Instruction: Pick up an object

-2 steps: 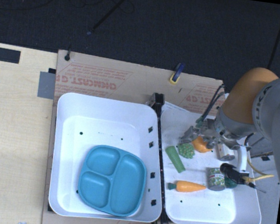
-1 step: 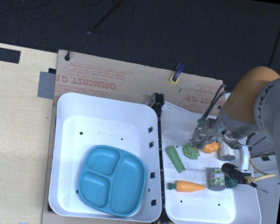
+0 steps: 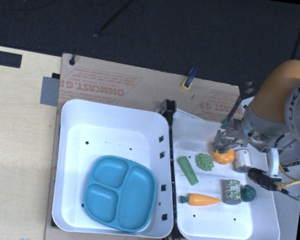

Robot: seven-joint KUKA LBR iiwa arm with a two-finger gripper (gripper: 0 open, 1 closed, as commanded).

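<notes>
arm (image 3: 278, 102) reaching into right bin (image 3: 267, 235) | gripper (image 3: 223, 146) hanging right over orange obj (image 3: 224, 155), jaw gap: can't tell | step, prob.: closing in to grasp | next: needing firm pinch, then straight lift | green ball (image 3: 204, 162) sitting just left-below jaws

Even, fairly bright overhead light falls on the bench, and the two white bins (image 3: 75, 133) come out near blown-out, with little detail on their floors. The blue divided plate (image 3: 121, 192) throws only a faint soft shadow. The dark floor (image 3: 153, 22) behind the bench stays dim. The picture is slightly soft and grainy, the small objects lacking crisp edges.
</notes>
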